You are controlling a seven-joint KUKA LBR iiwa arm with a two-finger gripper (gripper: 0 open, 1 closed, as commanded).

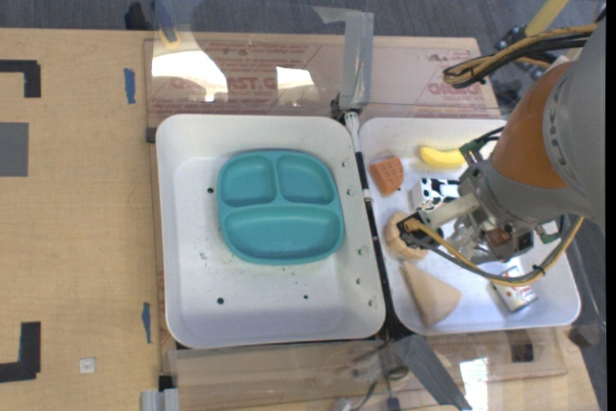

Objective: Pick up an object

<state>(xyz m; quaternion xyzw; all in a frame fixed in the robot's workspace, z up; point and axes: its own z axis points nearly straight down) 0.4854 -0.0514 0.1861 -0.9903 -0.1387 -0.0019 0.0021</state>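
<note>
White bins sit side by side on a tan tabletop (67, 236), seen from above. The left bin (173, 207) carries a teal divided plate (280, 207), lying flat near its middle, with a few dark specks scattered on the floor around it.

The right bin (397, 135) holds the loose objects. A yellow banana (441, 156) lies near the far wall, and an orange block (388, 174) rests just to its left, close to the wall shared with the other bin. A black-and-white spotted piece (438, 192) shows just below the banana, partly covered by the robot. A tan cone (433, 295) lies toward the near wall, its tip pointing up the bin. A pale tan lump (402, 245) sits just above the cone. A small white can (515, 294) rests near the bin's lower right corner.

The grey arm (549, 149), with its orange band, reaches in from the right and hangs over the middle of the right bin. Its gripper (478, 241) points down among cables, between the spotted piece and the can. Whether it is apart, together or clamped on anything cannot be told from here.
</note>
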